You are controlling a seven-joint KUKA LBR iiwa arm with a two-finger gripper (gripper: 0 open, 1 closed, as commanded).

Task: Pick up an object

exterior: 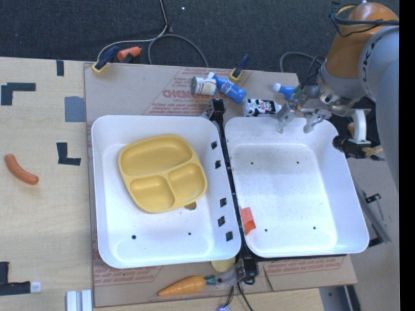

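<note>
Dark carpet backs my surface (39, 128). Pincer (295, 123) hangs spread, holding nothing, over the right bin's (292, 180) far rim; the yellow plate (162, 172) lies well left. Risk: closing on bare bin floor.

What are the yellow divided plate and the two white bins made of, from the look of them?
The yellow plate looks like moulded plastic: one even colour, soft rounded compartment walls, a dull sheen. The left bin and right bin seem to be thin formed plastic too, with smooth white, rounded rims, though painted metal can't be ruled out.
</note>
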